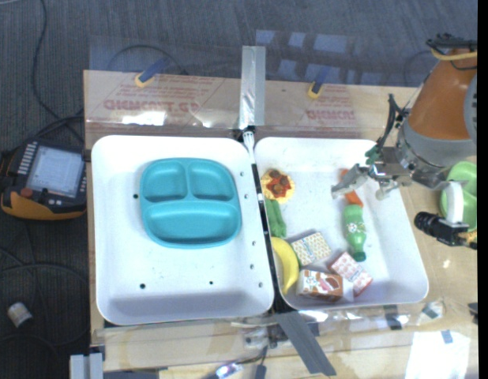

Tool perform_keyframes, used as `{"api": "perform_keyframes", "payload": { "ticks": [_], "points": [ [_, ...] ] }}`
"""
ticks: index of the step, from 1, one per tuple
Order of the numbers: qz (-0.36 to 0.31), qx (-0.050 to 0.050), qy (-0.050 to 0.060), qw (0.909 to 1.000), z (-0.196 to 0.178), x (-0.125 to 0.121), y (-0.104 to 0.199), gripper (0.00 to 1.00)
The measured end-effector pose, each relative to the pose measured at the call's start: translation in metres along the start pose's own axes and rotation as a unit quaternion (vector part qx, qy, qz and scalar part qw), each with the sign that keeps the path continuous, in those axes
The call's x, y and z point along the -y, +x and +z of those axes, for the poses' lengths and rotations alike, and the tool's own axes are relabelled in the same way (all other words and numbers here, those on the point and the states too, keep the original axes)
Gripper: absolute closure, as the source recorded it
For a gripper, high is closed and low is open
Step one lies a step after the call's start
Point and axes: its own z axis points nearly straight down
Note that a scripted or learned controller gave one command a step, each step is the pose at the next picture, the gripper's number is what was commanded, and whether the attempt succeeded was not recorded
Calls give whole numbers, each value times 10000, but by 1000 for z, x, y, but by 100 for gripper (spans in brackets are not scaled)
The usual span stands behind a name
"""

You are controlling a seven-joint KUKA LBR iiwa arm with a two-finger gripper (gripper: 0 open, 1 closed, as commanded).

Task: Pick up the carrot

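The grey arm comes in from the right of the frame, its glossy orange band bulging above the wrist, and the metal hand (364,176) hangs over the upper right part of the right bin (315,152). From here I cannot tell whether its fingers are spread or closed; they blur into a tangle of dark metal and cable. Just below the hand, at the right middle of the frame, a small orange stub that I take for the carrot (353,199) lies on the smooth white floor of that bin, touching the top of a green plastic bottle (355,235) that points down toward the lower right.

Along the bin's left wall sit a round yellow piece with a red centre (277,185), a dark green pickle-shaped thing (275,219) below it, and a curved, waxy yellow banana (287,263) lower still. Near the bottom middle, three small printed cartons (323,271) lie packed together, boxy and patterned, one pale with dots, two reddish.

The left bin (118,290), shallow with rounded corners, holds a teal plastic tray (190,202) with three moulded compartments, matte and soft-edged. Both bins rest on a brown cardboard-covered bench (173,97), with strips of shiny tape at the seam between them. At the far left of the frame, a handheld pendant (46,180) with a grey screen and orange rim lies on the dark carpet.
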Motion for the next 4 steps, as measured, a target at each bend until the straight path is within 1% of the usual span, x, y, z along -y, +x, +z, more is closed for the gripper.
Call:
{"api": "perform_keyframes", "payload": {
  "ticks": [1, 2, 3, 4],
  "points": [
    [-406, 36, 4, 9992, 18, -62, -60, 0],
    [-1397, -18, -9, 9902, 113, -96, -59, 0],
    [-1405, 15, -18, 9901, 105, -97, -59, 100],
    [-862, 2, -12, 9963, 121, -105, -64, 100]
  ]
}}
